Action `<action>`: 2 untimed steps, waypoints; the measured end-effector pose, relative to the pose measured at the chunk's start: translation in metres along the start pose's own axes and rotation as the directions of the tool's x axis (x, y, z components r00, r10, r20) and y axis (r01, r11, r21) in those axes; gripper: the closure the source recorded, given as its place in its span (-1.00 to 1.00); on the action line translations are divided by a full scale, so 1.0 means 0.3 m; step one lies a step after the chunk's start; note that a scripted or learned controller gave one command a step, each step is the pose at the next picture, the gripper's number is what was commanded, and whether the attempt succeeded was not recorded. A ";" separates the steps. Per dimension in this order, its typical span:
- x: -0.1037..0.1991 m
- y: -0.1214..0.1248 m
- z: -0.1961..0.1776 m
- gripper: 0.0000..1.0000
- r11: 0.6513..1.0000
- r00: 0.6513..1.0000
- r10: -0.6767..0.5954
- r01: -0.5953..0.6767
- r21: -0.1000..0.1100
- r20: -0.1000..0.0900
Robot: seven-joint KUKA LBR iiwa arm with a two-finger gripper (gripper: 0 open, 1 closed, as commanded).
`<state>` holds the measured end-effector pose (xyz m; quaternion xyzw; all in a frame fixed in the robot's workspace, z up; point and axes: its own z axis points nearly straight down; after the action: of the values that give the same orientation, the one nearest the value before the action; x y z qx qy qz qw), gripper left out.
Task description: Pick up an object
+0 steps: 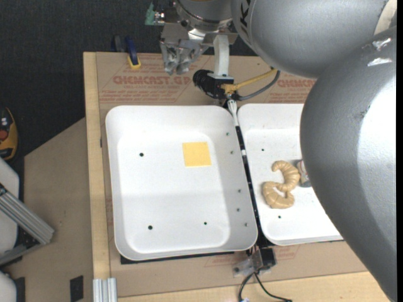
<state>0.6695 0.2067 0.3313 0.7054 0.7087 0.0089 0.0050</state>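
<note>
Two bins: side by side on desk [101,244].
Left bin [126,231]: yellow square [196,154].
Right bin [283,231]: croissant [282,184].
Gripper [178,58]: beyond left bin's far rim, holding nothing; opening cannot be told.

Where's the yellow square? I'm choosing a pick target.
In the camera view, the yellow square lies flat in the left bin, toward its upper right.

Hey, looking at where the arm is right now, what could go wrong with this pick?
The yellow square lies flat on the left bin floor, so fingers may slide over it. The gripper hangs beyond the bin's far rim, so a straight descent would likely miss. The croissant sits partly under the arm, near the right bin divider.
</note>
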 end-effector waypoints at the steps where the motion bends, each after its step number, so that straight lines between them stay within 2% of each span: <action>1: -0.070 -0.266 0.294 1.00 0.999 1.000 0.007 -0.007 0.034 0.009; 2: 0.072 -0.225 -0.176 1.00 1.000 1.000 -0.001 0.001 0.003 -0.002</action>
<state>0.6010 0.2276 0.3827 0.7050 0.7091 0.0087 0.0033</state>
